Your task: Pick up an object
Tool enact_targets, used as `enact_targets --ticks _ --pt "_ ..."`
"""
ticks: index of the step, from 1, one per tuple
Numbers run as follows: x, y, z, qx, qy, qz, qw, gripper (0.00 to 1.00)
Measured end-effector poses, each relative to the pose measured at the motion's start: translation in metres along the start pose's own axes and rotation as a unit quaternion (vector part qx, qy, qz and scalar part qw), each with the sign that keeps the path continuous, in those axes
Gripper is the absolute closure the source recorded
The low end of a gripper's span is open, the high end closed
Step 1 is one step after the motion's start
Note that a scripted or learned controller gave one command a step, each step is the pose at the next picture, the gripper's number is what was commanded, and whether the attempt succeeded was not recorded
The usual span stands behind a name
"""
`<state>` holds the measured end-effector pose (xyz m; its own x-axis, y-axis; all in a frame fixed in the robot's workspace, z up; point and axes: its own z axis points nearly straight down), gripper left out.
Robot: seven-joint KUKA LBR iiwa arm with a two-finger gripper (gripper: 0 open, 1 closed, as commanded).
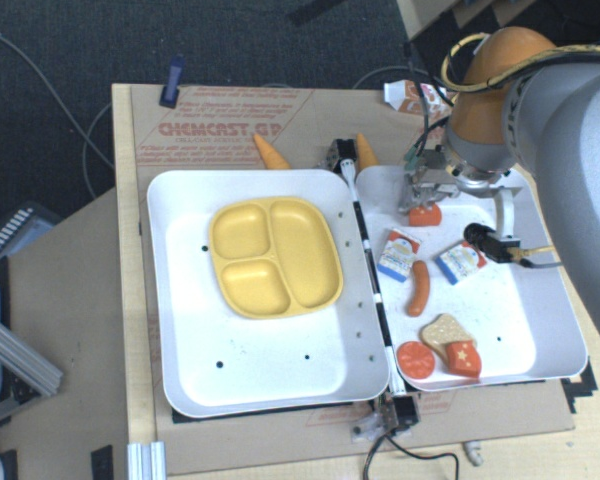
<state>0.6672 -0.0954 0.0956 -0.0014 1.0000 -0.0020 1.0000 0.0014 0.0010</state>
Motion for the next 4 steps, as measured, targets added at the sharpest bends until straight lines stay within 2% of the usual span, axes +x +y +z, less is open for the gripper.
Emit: enact_targets --ticks 1,2,3,4 --pt "0.000 0.000 0.000 0.000 0.000 0.000 1.0000 0.00" --pt "-0.010 -0.001 0.011 0.001 0.001 0.001 1.0000 0.00" --pt "-0.009 0.000 0.000 -0.001 0.000 0.000 1.0000 1.00" --pt "-0.009 0.000 0.000 0.000 0.000 0.000 1.0000 0.00"
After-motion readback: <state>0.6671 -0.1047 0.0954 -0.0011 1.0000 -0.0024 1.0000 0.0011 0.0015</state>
